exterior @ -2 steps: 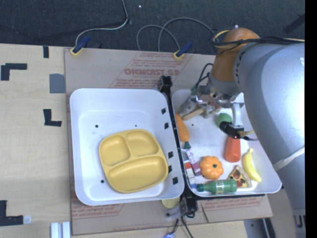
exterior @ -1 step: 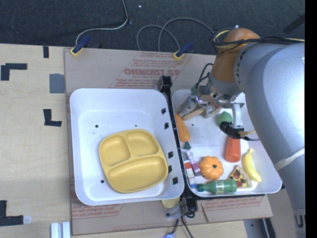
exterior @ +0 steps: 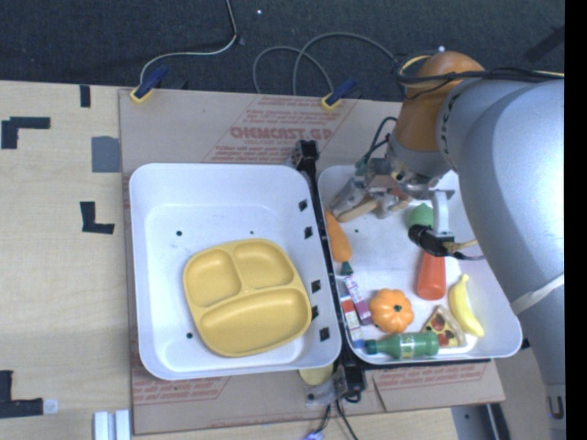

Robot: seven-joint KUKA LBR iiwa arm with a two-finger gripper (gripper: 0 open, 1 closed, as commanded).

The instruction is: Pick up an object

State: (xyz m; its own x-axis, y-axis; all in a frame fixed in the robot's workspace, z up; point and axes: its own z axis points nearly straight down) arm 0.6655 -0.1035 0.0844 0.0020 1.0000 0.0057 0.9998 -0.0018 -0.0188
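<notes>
The right bin (exterior: 500, 333) holds a scatter of toy foods. A small orange pumpkin (exterior: 393, 310) sits near the middle, with a green bottle (exterior: 404, 345) lying on its side just below it by the front wall. A yellow banana (exterior: 465, 306) lies near the right wall, beside a pizza slice (exterior: 443, 326). An orange-red bottle (exterior: 430, 274) stands left of the banana. An orange carrot (exterior: 337, 238) lies along the left wall, and a small box (exterior: 354, 302) lies below it.

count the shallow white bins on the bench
2. The left white bin holds a yellow divided plastic plate; the right white bin holds toy food under the grey arm.
</notes>
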